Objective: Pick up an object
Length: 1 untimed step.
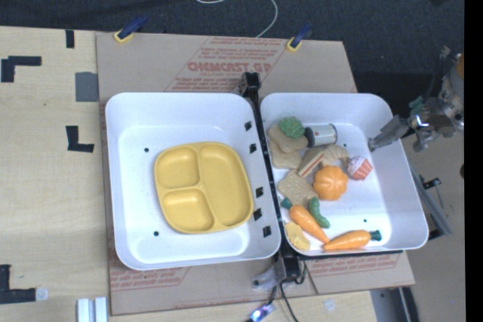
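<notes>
The right bin (398, 201) holds a pile of toy food along its left side. At the top are a green broccoli piece (290, 127) and a small silver can (323, 135). A round orange fruit (330, 182) sits in the middle beside a red-and-white piece (359, 167). Two carrots (309, 221) (349, 240) lie at the front. Tan bread slices (284, 152) and a cracker (295, 187) lie underneath. My gripper (386, 134) hangs over the bin's upper right part, to the right of the pile and apart from every object.
The left bin (128, 162) carries a yellow divided plate (204, 186). A black clip and hinge line (256, 162) runs between the bins. Both stand on a cardboard sheet (226, 64), with a thin white cable (249, 0) behind it.
</notes>
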Motion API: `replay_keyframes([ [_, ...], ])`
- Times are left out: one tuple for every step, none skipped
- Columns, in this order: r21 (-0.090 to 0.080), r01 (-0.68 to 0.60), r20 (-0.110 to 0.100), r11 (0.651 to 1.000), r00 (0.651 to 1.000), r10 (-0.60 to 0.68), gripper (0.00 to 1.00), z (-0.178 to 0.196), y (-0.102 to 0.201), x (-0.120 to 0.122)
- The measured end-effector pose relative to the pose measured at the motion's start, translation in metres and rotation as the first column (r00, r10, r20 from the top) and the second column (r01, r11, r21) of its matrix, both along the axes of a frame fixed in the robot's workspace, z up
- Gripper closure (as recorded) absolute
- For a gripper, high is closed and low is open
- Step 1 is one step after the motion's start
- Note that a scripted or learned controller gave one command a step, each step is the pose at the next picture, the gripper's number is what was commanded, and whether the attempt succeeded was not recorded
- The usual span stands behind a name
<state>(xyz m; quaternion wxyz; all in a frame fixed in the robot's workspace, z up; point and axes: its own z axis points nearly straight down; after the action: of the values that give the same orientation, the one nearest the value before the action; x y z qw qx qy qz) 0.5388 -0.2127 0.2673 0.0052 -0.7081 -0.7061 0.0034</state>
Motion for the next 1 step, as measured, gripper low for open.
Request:
replay_keyframes([
  [-0.003,-0.004,0.011,1.000,1.000,0.004,0.00,0.0061,0.0005,0.0022],
])
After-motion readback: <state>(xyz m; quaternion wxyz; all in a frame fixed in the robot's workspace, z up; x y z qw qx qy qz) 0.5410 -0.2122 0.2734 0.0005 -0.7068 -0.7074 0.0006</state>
